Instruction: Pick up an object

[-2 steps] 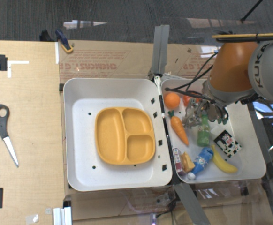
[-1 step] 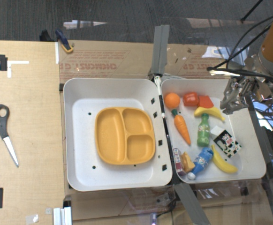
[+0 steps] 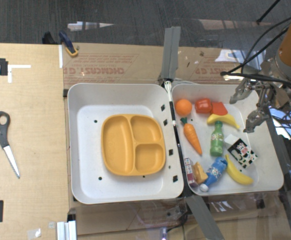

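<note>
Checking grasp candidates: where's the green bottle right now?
In the camera view, the green bottle lies in the right bin, near its middle, with the carrot to its left, one banana just above it and the black-and-white box to its lower right.

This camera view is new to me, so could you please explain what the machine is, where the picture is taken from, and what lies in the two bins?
The picture comes from one fixed camera above a bench, looking down at a slant. The machine is a robot arm reaching in from the right; its hand has two fingers and hangs above the right bin's far right side. Nothing shows between the fingers, so it holds nothing.

The left bin holds a yellow tray with three compartments. The right bin holds toy food and small items: an orange, a tomato, a carrot, a green bottle, two bananas, a blue bottle and a black-and-white box.

Scissors lie on the bench at the left.
</note>
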You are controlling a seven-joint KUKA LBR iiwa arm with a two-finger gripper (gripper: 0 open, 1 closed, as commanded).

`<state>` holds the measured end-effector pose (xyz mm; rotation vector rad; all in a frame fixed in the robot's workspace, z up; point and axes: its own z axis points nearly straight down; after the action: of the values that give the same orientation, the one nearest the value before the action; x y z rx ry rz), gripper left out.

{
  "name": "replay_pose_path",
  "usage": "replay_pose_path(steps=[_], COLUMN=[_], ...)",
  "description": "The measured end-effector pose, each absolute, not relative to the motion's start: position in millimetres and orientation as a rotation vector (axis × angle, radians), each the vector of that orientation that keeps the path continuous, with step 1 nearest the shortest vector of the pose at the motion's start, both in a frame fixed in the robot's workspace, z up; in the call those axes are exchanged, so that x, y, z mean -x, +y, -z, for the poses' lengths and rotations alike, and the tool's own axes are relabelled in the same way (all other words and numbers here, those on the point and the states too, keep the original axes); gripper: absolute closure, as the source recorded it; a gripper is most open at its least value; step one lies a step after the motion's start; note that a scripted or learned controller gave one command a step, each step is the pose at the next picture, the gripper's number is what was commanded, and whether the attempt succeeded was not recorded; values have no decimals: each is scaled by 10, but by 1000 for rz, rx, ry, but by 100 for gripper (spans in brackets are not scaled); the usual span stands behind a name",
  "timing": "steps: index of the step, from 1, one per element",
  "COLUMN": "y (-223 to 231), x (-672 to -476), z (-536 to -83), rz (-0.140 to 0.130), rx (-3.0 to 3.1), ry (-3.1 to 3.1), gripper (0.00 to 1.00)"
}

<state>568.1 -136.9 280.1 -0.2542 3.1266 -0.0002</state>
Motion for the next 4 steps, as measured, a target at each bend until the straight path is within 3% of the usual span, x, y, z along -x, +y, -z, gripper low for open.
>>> replay_pose_path(steps=[1,2,3,4], y=[-1009,-1050,-1279,-966], x=[-5953,-5787,-4953,-5194], z=[-1472,-925,-977,-920], rz=[-1,-1,3,-1], rx=[-81,-255,-325,-320], ry=[3138,3129,3100,3122], gripper=[0,0,0,0])
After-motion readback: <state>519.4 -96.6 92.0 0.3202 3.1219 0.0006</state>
